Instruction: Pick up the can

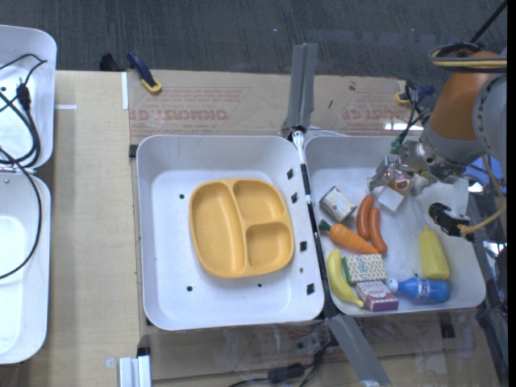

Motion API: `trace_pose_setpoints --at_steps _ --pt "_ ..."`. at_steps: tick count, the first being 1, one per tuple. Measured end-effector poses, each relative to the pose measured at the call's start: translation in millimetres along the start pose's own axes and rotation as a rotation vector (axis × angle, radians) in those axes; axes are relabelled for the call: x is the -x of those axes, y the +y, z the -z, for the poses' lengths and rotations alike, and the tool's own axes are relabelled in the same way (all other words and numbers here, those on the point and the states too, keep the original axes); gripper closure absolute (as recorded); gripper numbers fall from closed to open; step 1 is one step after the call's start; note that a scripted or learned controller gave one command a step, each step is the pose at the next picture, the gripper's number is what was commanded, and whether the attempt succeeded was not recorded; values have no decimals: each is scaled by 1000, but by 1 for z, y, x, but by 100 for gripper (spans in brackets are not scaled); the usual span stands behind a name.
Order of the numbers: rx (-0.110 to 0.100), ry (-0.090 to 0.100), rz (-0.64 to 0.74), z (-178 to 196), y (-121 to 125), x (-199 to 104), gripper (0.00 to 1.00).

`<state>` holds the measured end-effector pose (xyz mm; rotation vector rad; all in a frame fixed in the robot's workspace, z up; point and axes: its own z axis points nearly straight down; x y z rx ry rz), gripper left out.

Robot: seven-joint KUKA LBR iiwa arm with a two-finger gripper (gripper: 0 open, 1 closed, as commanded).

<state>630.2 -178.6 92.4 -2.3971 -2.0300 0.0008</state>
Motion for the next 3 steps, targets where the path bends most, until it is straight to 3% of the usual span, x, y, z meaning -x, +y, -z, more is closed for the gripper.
trace_pose_setpoints --at_steps 1,2,3 --pt "-2 -3 -5 10 -1 3 100" --pt "-5 -3 -263 70 27 -5 100" --pt "0 -2 -487 124 29 1 100"
